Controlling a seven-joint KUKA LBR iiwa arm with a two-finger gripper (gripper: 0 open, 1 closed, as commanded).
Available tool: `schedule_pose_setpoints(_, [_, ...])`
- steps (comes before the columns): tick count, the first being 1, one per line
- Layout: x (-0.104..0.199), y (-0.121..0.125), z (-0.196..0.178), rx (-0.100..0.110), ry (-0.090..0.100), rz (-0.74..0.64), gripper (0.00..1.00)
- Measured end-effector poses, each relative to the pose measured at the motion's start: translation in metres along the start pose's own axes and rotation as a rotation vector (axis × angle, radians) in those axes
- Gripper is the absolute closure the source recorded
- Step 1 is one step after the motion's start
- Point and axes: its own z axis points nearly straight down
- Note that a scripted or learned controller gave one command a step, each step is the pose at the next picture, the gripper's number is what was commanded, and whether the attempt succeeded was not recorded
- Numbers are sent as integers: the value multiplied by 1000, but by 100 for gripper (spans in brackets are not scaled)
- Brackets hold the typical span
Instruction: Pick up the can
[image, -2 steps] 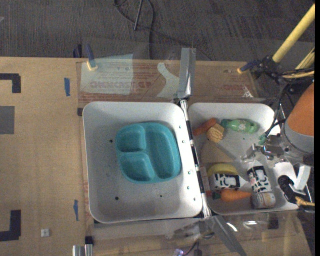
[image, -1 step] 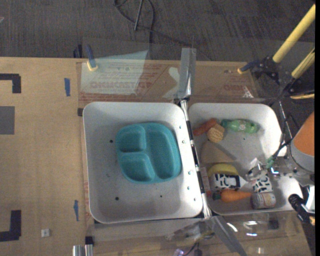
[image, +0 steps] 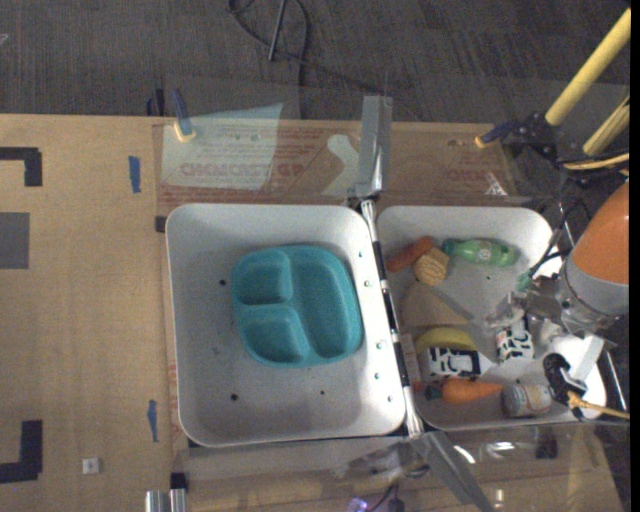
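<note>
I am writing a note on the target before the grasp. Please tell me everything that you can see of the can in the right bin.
The can is small and dull grey, and it looks like metal. Any print on it is too blurred to read. It lies on its side on the floor of the right bin, near the lower right corner as the camera shows it, with its long axis running roughly left to right. Its left end is very near the carrot; I cannot tell if they touch.

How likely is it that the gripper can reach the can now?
Probably yes. The can lies uncovered at the right bin's near edge, and the gripper hangs over the same bin; only a carrot beside it crowds one end.
</note>
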Motion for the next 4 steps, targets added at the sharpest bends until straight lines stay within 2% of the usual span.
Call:
schedule_pose_setpoints(1, [-13, -36, -1, -2, 8, 192, 0])
schedule_pose_setpoints(2, [-18, -36, -10, -4, -2, 200, 100])
schedule_pose_setpoints(3, [30, -22, -100, 9, -8, 356, 100])
schedule_pose_setpoints(4, [90, -52, -149, 8, -7, 185, 100])
